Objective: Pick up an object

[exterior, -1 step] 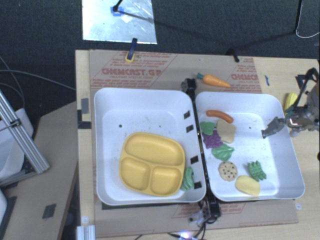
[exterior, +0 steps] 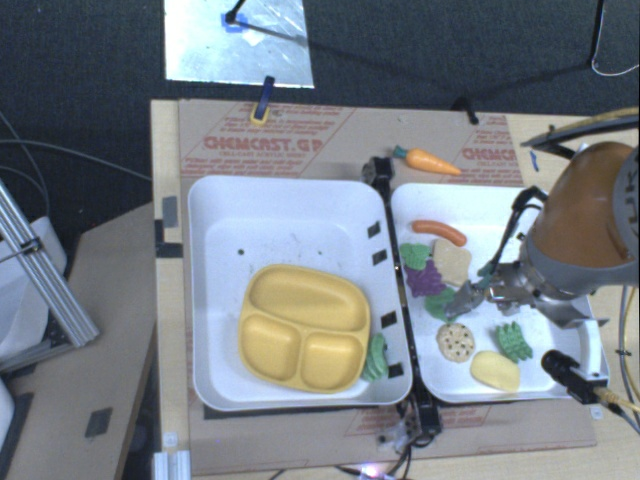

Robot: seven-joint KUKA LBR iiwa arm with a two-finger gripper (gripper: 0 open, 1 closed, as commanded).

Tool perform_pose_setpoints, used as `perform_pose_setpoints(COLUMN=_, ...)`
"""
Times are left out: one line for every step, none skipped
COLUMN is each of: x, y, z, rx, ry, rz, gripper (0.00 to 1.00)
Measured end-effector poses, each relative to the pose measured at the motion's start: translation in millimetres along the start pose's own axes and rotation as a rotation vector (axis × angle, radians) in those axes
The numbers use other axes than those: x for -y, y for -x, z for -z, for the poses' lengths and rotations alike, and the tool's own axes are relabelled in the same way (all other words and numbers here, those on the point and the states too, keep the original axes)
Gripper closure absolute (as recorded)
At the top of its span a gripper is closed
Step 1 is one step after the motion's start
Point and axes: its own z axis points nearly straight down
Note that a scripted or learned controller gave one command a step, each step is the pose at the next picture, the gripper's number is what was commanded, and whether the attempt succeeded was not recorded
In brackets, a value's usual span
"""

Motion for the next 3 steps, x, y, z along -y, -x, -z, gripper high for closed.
perform_pose_setpoints(x=8, y=48, z=-62, rx=0.007, ry=0.002, rz=-0.015, gripper=0.0)
perform_pose_setpoints(x=7, y=96, z=-72, rx=0.009, ry=0.008, rz=-0.014, gripper=0.0)
perform_pose_setpoints(x=6, y=93, z=-61, rx=0.007, ry=0.011, rz=-0.011, gripper=1.0)
